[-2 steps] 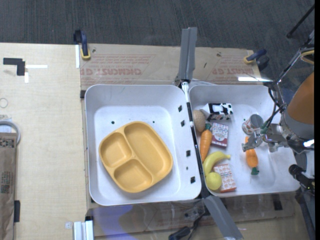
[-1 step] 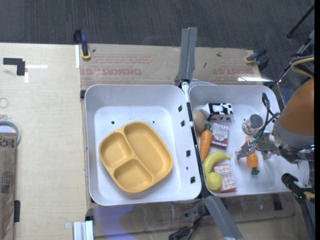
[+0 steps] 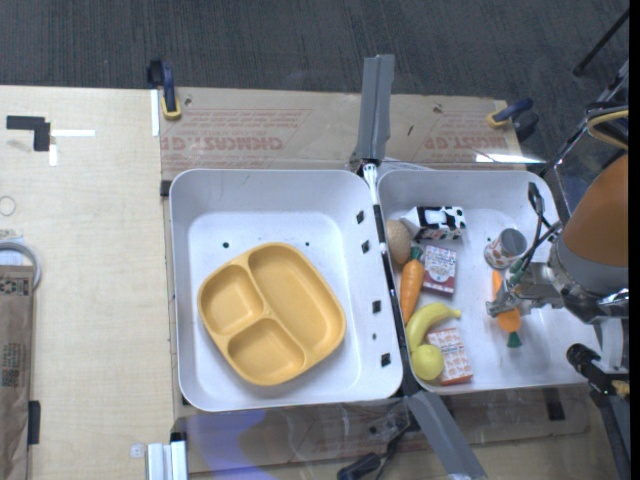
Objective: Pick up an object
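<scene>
Far to the gripper's left, in the left bin (image 3: 190, 298), lies a yellow divided plate (image 3: 271, 312) with three compartments. In the right bin (image 3: 470, 380), left of the gripper, a brownish round item (image 3: 399, 237) sits against the bin's left wall, with a carrot (image 3: 410, 286) below it and a banana (image 3: 432, 320) and a yellow lemon (image 3: 427, 362) lower still. Between these and the gripper lie a black-and-white cow-patterned carton (image 3: 441, 221), a red-and-white packet (image 3: 438, 269) and a second small packet (image 3: 453, 355). The gripper (image 3: 510, 293) hangs low over the right bin's right half; whether it is open or closed cannot be told. An orange carrot-like toy (image 3: 507, 313) lies right at the gripper, partly hidden by it, and a small grey-topped can (image 3: 506, 247) stands just above it.
</scene>
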